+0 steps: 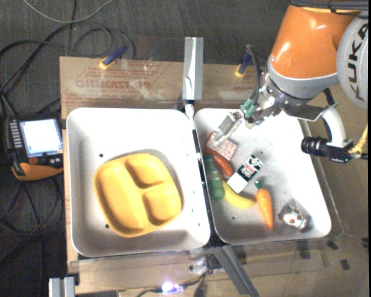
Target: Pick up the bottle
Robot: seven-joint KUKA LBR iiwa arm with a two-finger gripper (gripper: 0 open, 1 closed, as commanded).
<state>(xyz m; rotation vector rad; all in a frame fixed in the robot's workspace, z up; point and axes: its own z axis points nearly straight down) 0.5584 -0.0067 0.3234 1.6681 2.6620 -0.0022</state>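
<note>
The hand [230, 126] hangs over the right bin's [309, 135] upper left part; whether it is clenched or released cannot be told. Just below it lie one pink-and-white packet [222, 148] and one orange sausage-like toy [222, 163]. Lower left, along the bin's left wall, lies the one green bottle [213, 179]. Below sit one banana [238, 199], one carrot [265, 208], one black-and-white box [247, 171] and one small can [294, 216]. Far left, the other bin [86, 129] holds one yellow divided tray [139, 192]. The arm [315, 36] reads "KU".
</note>
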